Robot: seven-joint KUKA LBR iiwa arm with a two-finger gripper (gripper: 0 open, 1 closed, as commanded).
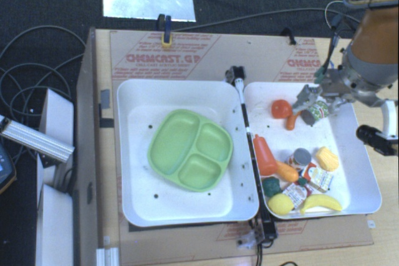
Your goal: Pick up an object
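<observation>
Jaws (pixel 317 106) clamped on green-labelled can (pixel 318 110) (label unreadable) over right bin (pixel 368 177); bench board (pixel 163 59) reads "CHEMCAST GP".

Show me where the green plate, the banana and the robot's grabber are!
green plate (pixel 190 149), camera view, on the ridge between its compartments.
banana (pixel 321 203), camera view, on the middle of its yellow curve.
gripper (pixel 315 106), camera view, by its fingertips at a green-and-white labelled item over the right bin.

We see a pale green plate (pixel 190 149) in a white bin (pixel 134 196), a yellow banana (pixel 320 203), and an orange carrot (pixel 287 172)
</observation>
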